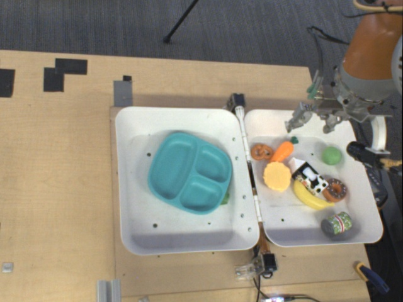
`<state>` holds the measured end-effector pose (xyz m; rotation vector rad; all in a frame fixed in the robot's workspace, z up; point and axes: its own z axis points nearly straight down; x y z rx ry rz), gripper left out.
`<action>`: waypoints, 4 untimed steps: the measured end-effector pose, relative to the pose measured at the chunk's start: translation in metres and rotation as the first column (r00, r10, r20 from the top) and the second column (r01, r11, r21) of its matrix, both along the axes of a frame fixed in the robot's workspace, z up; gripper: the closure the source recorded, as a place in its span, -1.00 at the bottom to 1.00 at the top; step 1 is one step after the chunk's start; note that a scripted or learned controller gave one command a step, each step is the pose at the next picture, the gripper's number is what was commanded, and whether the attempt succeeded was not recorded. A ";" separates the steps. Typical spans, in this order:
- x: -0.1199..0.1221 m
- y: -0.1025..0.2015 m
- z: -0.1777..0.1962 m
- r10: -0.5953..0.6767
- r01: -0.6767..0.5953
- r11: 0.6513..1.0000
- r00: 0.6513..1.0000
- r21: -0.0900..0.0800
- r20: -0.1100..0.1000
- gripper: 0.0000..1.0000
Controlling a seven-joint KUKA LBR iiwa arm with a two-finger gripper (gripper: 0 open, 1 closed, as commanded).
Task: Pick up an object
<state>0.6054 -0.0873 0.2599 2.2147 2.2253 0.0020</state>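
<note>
- The step in hand seems to be the approach: the gripper (312, 119) hangs above the far edge of the right bin (371, 228), and nothing is picked yet
- The two fingers are spread apart, one pointing to the left and one to the right, with an open gap between them; nothing sits between them and they touch no object
- The candidates for picking all lie in the right bin: an orange carrot (284, 150) with a brown round toy (261, 151) just beside it, a yellow round piece (277, 176), a banana (310, 197), a black and white block (309, 176) resting against the banana, a small green ball (332, 155), a donut-like ring (335, 190) and a small can (336, 224) near the front wall
- The carrot lies nearest to the gripper, so I judge it the likely target, but this is not sure
- The next move calls for lowering the fingers around one object only; the middle pieces lie very close together, so a grasp there could catch two things or push one away
- The left bin (126, 187) holds a teal divided plate (191, 172), well apart from the arm
</note>
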 end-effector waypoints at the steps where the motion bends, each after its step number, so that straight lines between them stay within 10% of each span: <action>1: -0.036 -0.039 -0.053 0.173 -0.173 0.985 0.985 -0.001 0.000 -1.00; 2: -0.043 -0.090 -0.165 0.347 -0.347 0.938 0.938 -0.002 0.002 -1.00; 3: -0.040 -0.091 -0.152 0.346 -0.346 0.938 0.938 -0.007 0.008 1.00; 4: -0.097 -0.043 -0.164 0.302 -0.302 0.953 0.953 -0.013 0.020 1.00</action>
